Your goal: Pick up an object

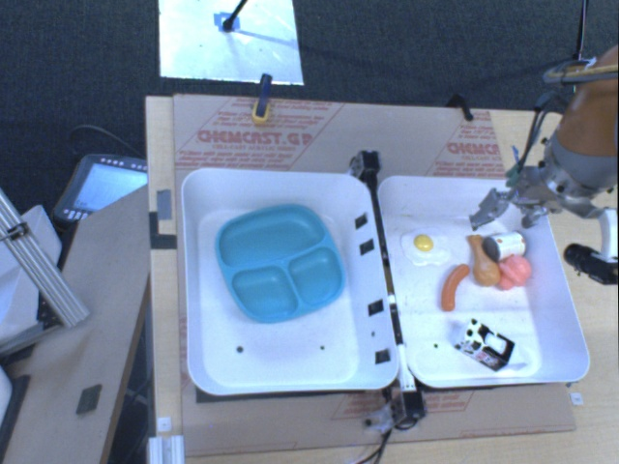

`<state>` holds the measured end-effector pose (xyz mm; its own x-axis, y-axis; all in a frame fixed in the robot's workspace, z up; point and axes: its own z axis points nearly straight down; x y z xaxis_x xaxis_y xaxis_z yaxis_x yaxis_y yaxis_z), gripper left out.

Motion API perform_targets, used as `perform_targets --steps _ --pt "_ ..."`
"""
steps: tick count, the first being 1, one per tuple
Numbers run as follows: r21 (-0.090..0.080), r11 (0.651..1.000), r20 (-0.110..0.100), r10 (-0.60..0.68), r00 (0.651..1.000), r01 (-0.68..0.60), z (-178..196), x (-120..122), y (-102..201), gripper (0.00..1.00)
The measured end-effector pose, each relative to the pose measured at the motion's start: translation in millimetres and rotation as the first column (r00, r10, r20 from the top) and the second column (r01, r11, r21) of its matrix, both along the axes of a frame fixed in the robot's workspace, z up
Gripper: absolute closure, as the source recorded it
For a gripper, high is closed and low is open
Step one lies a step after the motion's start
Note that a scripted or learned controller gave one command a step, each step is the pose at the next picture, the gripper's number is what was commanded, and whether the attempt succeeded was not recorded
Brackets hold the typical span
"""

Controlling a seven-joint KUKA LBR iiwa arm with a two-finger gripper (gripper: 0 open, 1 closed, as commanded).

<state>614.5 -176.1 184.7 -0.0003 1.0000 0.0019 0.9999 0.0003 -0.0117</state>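
The right bin (561, 346) holds a fried egg (423, 246), an orange sausage (455, 286), a brown drumstick (482, 261), a pink lump (516, 272), a small grey and white cylinder (505, 246) and a black-and-white piece (486, 344). The drumstick, cylinder and pink lump lie bunched together. My gripper (507, 217) hangs over the back right of this bin, just behind that cluster. Its fingers are spread open with nothing between them.
In the left bin (208, 356) a blue divided plate (280, 261) lies flat. A black hinge strip (379, 259) runs between the bins. A tablet (97, 189) and a metal rail (39, 269) sit off the bench to the left.
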Motion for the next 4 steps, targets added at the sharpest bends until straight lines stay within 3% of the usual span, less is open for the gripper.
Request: perform_targets --steps 1,3,4 --pt "-0.002 1.000 0.013 0.003 1.000 -0.003 8 3 1 0.00" --pt "-0.003 1.000 0.014 0.006 1.000 -0.006 -80 12 8 0.00" --pt "-0.003 1.000 0.014 0.006 1.000 -0.006 -100 13 9 0.00"
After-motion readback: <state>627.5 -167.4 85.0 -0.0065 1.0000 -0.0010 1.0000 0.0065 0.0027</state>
